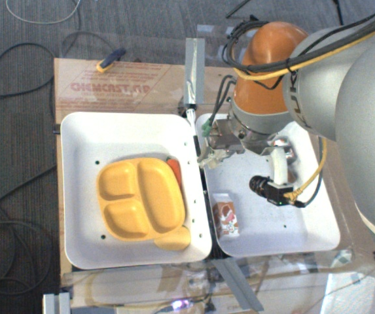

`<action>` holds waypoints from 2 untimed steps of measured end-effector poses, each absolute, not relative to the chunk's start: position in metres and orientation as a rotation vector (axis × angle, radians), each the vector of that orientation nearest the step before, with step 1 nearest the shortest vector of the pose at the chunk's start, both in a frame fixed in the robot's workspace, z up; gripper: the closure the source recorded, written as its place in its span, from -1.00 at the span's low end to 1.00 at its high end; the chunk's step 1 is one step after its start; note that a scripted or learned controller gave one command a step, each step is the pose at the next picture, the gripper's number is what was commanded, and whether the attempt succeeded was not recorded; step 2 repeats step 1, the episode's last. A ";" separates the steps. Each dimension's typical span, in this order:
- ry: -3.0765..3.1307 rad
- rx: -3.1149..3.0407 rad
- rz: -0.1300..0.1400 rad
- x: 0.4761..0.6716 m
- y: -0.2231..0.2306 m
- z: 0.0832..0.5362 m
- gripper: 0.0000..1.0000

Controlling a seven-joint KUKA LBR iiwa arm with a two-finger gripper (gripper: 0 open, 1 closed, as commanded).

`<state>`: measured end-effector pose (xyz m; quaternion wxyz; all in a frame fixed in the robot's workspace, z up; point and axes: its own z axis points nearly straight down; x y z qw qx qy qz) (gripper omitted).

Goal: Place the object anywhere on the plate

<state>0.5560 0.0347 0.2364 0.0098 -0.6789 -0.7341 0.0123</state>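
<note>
We get one fixed camera above the bench, looking down at a slant on both white bins, left bin (76, 195) and right bin (305, 231), mid-range; arm (344, 77) enters from right

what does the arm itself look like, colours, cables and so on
The arm is thick, rounded and light grey, with a glossy orange band above the wrist. Black and yellow cables drape across the orange part, and a yellow cable loops down beside the wrist. The tool is small, bare grey metal.
</note>
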 end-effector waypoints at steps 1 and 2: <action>-2.263 -2.176 0.008 0.581 0.103 0.185 1.00; -2.263 -2.176 0.008 0.581 0.103 0.185 1.00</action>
